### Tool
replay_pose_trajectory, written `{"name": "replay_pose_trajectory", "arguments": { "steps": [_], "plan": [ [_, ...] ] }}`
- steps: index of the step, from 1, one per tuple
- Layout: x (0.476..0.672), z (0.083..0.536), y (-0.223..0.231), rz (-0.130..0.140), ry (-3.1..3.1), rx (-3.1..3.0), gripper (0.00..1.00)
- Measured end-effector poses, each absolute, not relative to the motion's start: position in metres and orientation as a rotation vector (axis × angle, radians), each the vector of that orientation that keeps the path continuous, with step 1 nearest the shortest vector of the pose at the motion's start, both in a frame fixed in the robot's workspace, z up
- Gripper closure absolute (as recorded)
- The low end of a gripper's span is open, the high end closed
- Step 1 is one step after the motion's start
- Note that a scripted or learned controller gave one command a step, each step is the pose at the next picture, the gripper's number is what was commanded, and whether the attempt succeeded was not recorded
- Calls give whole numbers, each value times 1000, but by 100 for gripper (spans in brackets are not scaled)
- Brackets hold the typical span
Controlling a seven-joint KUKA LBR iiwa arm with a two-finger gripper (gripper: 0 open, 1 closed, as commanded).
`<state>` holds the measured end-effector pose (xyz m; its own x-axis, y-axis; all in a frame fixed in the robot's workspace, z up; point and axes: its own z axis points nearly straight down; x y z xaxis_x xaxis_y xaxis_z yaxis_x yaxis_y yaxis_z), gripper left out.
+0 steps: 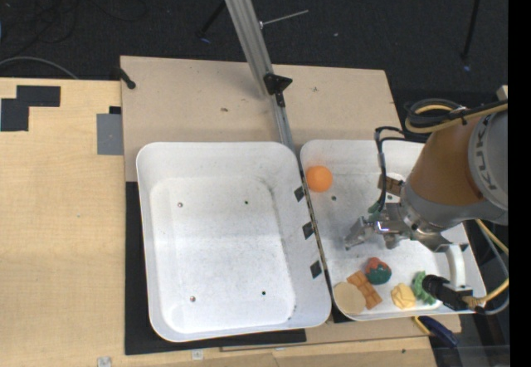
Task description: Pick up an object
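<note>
My gripper [362, 237] hangs low over the middle of the right bin [348, 159], its dark fingers pointing left and down. An orange ball [319, 178] lies at the bin's upper left, apart from the fingers. Near the front edge sit a teal and red toy [378, 271], an orange piece [362, 281], a tan disc [349, 299], a yellow piece [403, 296] and a green object [423, 286]. I see nothing between the fingers; the teal toy lies just below and right of them.
The left bin [158, 191] sits beside the right one, with black clips [308, 229] along the shared wall. A slanted metal rail [249, 33] rises behind the bins. The arm's orange band [444, 170] and cables cover the right bin's right side.
</note>
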<state>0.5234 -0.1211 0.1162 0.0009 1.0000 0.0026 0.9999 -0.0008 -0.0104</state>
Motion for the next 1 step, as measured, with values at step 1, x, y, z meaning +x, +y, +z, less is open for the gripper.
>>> {"name": "replay_pose_trajectory", "arguments": {
  "steps": [1],
  "plan": [
    [524,92,-121,2,-2219,-2222,0]
  ]
}}
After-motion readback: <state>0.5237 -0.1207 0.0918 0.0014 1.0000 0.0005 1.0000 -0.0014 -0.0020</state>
